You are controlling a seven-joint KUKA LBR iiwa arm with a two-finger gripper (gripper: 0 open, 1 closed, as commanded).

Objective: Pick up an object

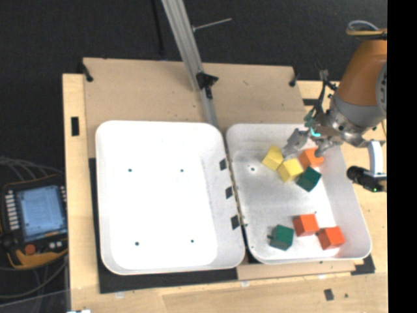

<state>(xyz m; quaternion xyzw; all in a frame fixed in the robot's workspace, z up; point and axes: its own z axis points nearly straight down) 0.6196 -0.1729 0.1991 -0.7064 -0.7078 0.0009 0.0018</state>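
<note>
The arm [360,87] enters as a stout rounded column; its upper part is a broad orange band, smooth and slightly glossy, lit paler along the left side; below the band sits a grey collar, darker and duller, narrowing toward the wrist; a thin pale cable loops above the orange section near the top edge; beneath the grey collar the gripper [306,142] is built of small grey and silver metal parts, angular against the round body above; a small teal-blue glint shows among those parts; thin dark wires or rods run beside the wrist on its left.
</note>
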